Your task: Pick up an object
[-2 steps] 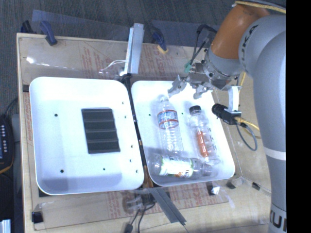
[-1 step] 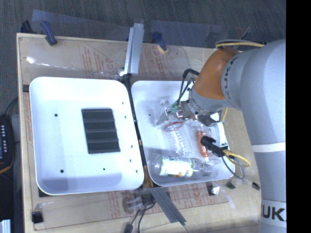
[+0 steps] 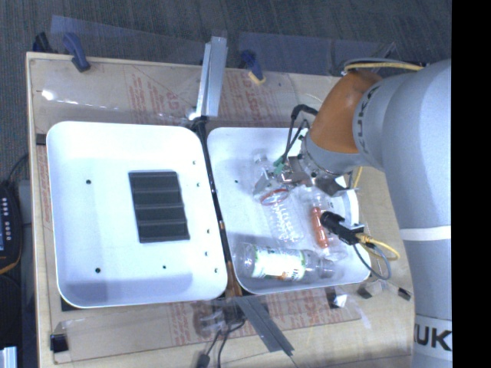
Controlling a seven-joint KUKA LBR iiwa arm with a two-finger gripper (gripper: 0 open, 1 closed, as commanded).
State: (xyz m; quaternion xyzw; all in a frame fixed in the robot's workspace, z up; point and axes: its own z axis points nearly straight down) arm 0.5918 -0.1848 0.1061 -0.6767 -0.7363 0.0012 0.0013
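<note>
Objects for picking lie in the right bin (image 3: 230,205); the left bin (image 3: 77,205) carries a black ribbed block (image 3: 158,205) near its centre, well apart from the arm. Three items are visible in the right bin: a clear plastic bottle with a white label (image 3: 280,264) on its side along the near wall; a clear ribbed bottle (image 3: 282,215) lying roughly along the bin's length in the middle; an orange tube (image 3: 319,228) just beside it toward the right wall. All three lie flat, probably because they are loose and rounded and settle against the bin floor or walls.

The arm (image 3: 391,129) reaches in from the right and is bent down over the far half of the right bin; the gripper (image 3: 282,173) sits at the upper end of the clear ribbed bottle, close to or touching it. Contact cannot be confirmed, since the bottle is transparent and the wrist hides part of it; whether the tool is wide or narrow cannot be told either. No item is seen lifted or held.

Judgement: the step in hand is the descent onto the ribbed bottle; its smooth round wall may slip from a two-point grip.
</note>
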